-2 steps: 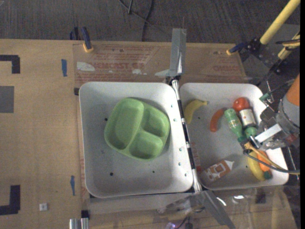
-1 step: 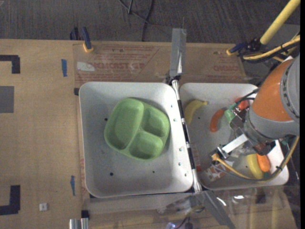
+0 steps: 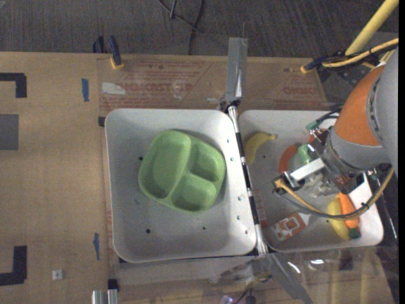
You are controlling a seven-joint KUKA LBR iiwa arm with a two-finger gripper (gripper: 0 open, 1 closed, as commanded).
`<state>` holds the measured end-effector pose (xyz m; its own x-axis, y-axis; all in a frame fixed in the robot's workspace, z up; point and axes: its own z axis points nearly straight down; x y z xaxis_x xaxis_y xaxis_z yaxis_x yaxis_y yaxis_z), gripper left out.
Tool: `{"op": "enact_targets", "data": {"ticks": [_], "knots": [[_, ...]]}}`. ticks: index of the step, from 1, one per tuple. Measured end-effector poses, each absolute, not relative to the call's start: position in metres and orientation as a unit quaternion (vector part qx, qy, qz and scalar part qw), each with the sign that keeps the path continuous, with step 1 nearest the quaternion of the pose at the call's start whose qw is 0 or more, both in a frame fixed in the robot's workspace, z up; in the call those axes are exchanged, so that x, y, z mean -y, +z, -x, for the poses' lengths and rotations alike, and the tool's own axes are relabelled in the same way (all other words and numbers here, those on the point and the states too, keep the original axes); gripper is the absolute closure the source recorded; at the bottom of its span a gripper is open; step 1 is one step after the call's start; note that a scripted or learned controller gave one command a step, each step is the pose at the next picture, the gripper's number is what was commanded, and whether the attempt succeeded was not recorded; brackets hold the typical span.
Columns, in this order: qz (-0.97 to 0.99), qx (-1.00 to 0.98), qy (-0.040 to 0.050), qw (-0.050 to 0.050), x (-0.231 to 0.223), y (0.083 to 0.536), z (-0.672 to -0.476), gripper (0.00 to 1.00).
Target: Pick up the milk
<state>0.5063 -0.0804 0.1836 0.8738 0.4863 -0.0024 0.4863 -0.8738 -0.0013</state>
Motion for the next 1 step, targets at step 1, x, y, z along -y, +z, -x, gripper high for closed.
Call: {"op": "enact_targets", "data": {"ticks": [1], "knots": [[0.964,0.266,0.0009,0.001,0.0652,0.2035,-0.5432,1.0]]}}
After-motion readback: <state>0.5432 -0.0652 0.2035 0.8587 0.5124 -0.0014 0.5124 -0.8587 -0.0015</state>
